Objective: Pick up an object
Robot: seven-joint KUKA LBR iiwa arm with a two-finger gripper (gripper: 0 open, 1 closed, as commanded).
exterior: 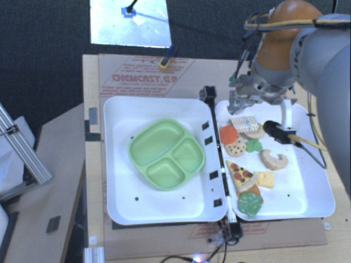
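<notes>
Hovering over the far left corner of the right bin [307,193], the pincer [237,106] sits just above a checked cracker [245,124], and I cannot tell from this slanted view whether it is apart or together. Nothing is visibly held, so I judge the pick not yet made. The cracker looks like my nearest candidate: a flat, pale square with a grid pattern, probably hard plastic, lying tilted against a round red-orange piece [228,133] on its left. Flat things are awkward, so I would come straight down across its two free edges, not the side touching the red piece, and close slowly to keep it from skating on the slick white floor of the bin. A speckled round cookie [236,147] lies just nearer, with a small green piece [254,146] beside it, so I want a narrow approach. If that looks poor, the chunky yellow cheese block [266,179] near the middle offers squarer sides, though it touches a pizza slice [239,173]. The curved beige pastry [274,160] stands apart with room around it; the knobbly green lump [250,204] sits at the near edge. The left bin [120,174] carries a smooth green divided plate [166,153].
</notes>
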